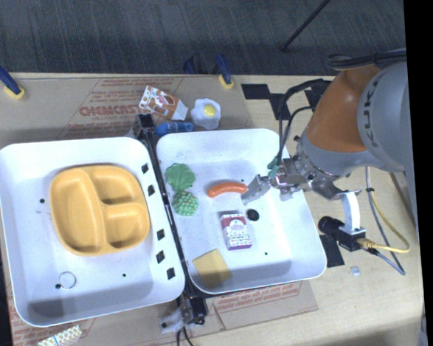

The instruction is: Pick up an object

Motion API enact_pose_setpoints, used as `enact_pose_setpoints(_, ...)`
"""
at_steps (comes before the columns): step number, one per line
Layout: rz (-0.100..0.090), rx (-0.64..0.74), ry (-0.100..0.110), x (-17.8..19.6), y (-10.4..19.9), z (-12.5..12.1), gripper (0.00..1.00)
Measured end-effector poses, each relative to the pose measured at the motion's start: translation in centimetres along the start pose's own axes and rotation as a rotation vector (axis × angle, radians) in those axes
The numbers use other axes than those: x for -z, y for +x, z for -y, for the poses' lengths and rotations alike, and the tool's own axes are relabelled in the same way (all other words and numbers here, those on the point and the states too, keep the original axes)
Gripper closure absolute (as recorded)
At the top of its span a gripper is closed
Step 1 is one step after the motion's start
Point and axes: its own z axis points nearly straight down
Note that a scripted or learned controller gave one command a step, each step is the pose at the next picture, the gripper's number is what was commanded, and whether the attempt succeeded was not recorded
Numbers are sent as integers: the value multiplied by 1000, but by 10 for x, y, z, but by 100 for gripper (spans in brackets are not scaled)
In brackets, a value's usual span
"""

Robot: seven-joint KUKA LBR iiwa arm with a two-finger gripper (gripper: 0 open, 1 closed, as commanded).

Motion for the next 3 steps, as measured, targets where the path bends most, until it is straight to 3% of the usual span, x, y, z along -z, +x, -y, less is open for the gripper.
enact_pose_setpoints(1,0,252,0,-103,15,20,0)
enact_pose_setpoints(2,0,257,2,-93,15,20,100)
enact_pose_setpoints(3,1,140,-1,-16,81,39,100)
